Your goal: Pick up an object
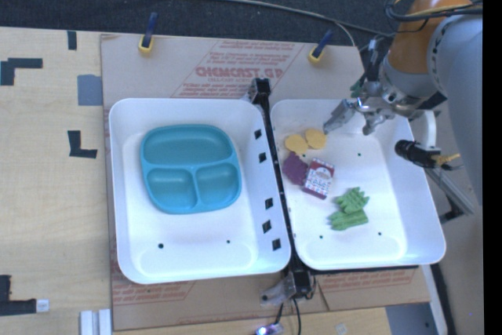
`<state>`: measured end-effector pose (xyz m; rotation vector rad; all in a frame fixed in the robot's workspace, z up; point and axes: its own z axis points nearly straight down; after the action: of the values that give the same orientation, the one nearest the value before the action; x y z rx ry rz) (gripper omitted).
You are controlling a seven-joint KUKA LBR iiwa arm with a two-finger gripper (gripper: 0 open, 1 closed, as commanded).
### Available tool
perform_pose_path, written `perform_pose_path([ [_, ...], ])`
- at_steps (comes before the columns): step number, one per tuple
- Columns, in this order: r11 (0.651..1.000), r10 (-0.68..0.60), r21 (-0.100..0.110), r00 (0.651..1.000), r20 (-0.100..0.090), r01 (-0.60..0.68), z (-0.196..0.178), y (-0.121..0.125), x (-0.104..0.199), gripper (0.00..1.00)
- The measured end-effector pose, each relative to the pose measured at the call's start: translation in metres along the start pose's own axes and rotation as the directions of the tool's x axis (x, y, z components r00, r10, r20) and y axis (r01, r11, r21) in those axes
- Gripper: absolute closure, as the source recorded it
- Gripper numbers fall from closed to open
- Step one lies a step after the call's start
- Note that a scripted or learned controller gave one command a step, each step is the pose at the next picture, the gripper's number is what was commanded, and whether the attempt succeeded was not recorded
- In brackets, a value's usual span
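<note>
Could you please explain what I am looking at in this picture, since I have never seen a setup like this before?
This is one photo from a camera fixed above a workbench, looking down at a slant. The grey machine with the orange band on the right is a robot arm, run by a program, meant to pick up an object. Its two-finger gripper hangs over the far part of the right shallow white bin; nothing shows between its fingers. In that bin lie two flat yellow round pieces, a dark purple piece, a small red-and-white packet and a green leafy toy vegetable. The left shallow white bin holds a teal plastic plate with three compartments.
</note>
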<state>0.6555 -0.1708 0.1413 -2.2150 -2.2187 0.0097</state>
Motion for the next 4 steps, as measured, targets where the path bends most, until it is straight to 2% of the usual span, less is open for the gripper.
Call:
perform_pose_path([
  [1,1.000,-0.001,-0.012,1.000,0.000,0.001,0.048,0.002,0.001,0.00],
  [2,1.000,-0.004,-0.015,1.000,0.000,0.004,0.037,0.004,0.002,1.00],
  [4,1.000,-0.001,-0.013,1.000,0.001,0.001,-0.078,0.002,0.006,1.00],
])
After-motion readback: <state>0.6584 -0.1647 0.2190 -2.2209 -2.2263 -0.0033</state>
